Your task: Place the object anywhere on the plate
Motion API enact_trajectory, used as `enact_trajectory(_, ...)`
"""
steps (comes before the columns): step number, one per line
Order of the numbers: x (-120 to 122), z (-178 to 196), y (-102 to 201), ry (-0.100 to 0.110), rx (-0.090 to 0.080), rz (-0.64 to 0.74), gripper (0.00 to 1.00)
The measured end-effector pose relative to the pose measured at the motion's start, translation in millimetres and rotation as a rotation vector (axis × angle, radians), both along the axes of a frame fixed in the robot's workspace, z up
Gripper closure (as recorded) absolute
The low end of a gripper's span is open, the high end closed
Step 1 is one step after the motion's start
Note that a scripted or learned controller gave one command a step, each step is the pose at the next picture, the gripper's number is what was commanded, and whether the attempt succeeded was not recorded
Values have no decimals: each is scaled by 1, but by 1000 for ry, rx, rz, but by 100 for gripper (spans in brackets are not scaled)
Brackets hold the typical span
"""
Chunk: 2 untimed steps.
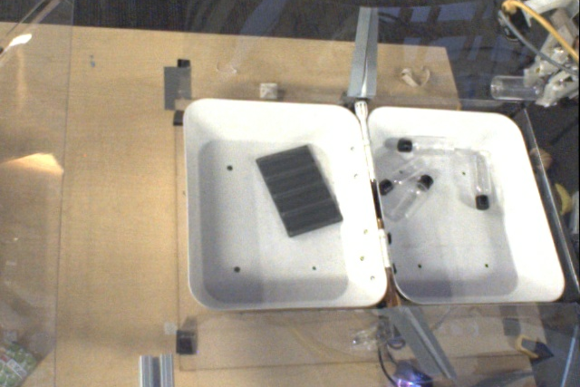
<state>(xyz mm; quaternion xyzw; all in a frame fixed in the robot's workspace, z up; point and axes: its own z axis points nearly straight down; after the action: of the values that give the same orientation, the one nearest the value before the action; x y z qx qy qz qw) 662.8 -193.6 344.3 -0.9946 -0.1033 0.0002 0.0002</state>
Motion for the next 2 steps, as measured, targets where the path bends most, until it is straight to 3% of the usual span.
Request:
enact_trajectory(1,0,67,3,-1,0,12,100)
enact_trajectory(2,1,76,6,1,1,21,100)
